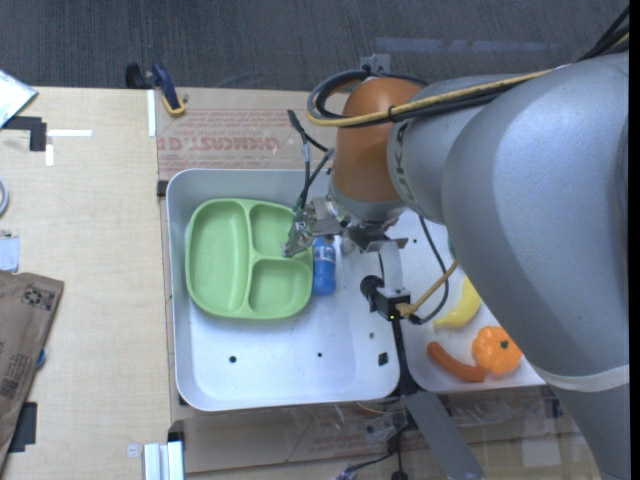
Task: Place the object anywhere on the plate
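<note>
Plate [225, 258]: green, divided, in the left bin.
Bottle [323, 268]: blue, touching the plate's right rim.
Tool [308, 230]: over the bottle; grip state unclear, cannot tell.
Risk: the bottle drops beside the plate, released short of the rim.

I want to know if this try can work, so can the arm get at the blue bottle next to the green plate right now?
Probably yes. The gripper hangs right above the blue bottle, which lies in the left bin against the right rim of the green plate. Nothing stands between them, though the plate's rim crowds one side.
</note>
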Motion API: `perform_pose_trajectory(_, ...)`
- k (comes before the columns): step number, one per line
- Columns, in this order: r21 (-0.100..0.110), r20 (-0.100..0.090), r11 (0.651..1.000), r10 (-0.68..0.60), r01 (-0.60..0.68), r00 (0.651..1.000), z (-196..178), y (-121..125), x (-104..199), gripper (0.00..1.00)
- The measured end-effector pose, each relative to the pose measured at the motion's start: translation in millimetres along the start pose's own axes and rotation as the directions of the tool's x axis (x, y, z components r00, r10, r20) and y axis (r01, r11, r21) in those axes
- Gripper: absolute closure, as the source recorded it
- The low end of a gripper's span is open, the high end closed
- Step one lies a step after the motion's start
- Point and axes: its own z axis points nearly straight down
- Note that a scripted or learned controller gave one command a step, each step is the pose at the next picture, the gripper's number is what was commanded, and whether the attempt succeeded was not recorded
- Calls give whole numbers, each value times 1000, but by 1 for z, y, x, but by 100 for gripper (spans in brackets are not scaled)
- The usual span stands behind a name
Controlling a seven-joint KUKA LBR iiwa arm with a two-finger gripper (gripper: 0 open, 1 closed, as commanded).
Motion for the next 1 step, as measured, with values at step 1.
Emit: perform_pose_trajectory(1, 0, 0, 1000, 0, 0, 1000, 0, 0, 0, 0)
